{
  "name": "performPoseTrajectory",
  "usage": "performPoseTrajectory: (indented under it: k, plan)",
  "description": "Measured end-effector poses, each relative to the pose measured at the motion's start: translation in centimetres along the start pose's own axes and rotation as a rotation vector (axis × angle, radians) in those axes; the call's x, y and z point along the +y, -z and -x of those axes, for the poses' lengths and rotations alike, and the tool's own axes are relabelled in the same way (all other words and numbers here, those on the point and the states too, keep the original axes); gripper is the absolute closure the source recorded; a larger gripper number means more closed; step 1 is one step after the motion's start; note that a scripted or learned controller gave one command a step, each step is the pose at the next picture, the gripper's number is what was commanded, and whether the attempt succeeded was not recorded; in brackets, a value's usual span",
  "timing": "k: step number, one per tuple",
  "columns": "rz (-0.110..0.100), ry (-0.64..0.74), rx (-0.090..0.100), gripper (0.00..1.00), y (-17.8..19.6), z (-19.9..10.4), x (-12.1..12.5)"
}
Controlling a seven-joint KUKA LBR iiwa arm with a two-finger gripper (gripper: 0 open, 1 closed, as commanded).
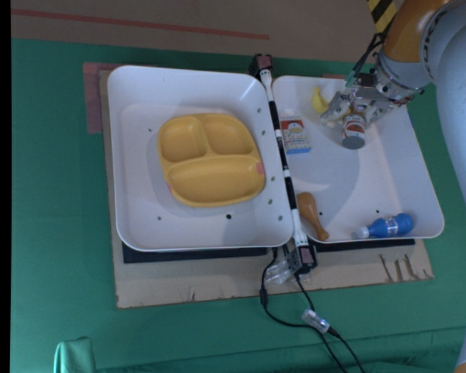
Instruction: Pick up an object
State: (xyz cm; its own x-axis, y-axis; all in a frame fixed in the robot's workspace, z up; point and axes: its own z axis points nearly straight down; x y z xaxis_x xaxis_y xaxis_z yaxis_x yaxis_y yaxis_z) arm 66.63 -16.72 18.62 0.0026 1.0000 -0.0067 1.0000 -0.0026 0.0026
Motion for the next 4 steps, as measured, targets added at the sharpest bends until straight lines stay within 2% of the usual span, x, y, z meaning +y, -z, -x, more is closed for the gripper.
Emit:
performPoseTrajectory:
  k: [1,2,3,4]
  plan:
    - [-0.058,-0.003,-0.014,0.00,-0.1,-3.0,1.9]
    - [-0.062,-0.009,-0.016,1.00,1.4,-2.9,1.9]
    - [0.014,-0.004,0.001,1.00,16.6,-3.0,-2.4]
    - [0.013,-0.001,0.004,1.00,22.3,-7.6,-4.2]
